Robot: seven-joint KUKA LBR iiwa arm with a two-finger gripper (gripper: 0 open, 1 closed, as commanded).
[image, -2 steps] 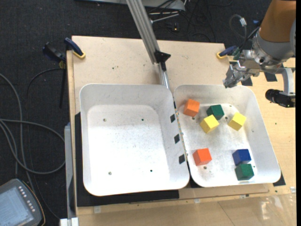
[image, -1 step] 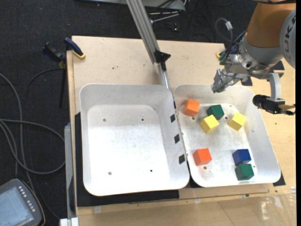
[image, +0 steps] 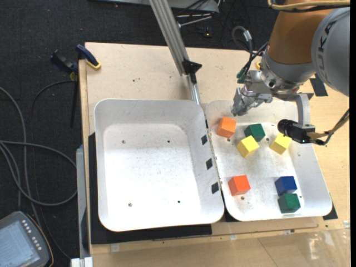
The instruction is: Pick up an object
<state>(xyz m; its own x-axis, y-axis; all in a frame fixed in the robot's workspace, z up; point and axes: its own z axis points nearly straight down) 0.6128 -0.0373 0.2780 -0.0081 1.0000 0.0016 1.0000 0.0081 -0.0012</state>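
Here the gripper [image: 240, 109], fingers too blurred to tell spread from pressed, hovers just far-right of an orange block [image: 226, 127] and risks nudging it aside.

Blue-yellow clamp [image: 86, 56] on bench [image: 139, 77] corner

The robot's arm [image: 328, 32] is a thick, rounded grey casing with a broad, glossy orange band [image: 297, 21] wrapping its bulbous joint, and dark lettering runs along the grey shell beside that band. A pale yellowish cable loops over the top of the orange band. Below the band sits a ring of silver metal, and under it the small grey metal two-finger gripper [image: 240, 108] with dark fittings. Thin black cables curl out beside the ring. A black cylindrical attachment [image: 295, 130] hangs on a grey bracket below the band.
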